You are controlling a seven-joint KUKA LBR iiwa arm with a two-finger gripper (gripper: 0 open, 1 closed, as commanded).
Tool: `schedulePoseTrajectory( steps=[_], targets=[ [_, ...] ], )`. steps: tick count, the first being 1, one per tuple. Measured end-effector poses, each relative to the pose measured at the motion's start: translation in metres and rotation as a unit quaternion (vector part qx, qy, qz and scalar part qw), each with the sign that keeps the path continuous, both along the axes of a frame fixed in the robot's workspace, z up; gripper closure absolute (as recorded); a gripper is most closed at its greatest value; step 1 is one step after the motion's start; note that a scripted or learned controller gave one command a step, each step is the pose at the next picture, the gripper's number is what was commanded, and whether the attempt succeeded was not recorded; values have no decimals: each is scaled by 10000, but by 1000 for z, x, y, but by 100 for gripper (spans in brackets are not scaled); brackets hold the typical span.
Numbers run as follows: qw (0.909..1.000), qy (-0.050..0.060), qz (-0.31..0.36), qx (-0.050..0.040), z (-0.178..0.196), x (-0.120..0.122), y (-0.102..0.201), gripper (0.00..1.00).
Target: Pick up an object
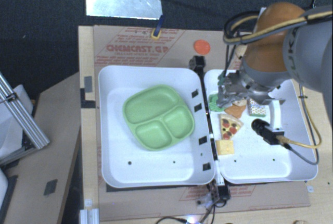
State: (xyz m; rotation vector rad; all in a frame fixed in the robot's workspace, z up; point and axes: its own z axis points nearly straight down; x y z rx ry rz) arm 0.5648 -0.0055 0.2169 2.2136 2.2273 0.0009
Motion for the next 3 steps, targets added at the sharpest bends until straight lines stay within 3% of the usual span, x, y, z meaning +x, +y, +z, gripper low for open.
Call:
schedulePoseTrajectory(
  steps=[1,3],
  targets=[
    [10000,-5,0,6,17,-11,2,100],
    [10000,-2,-28,2,-2,-5,-3,100]
  ],
)
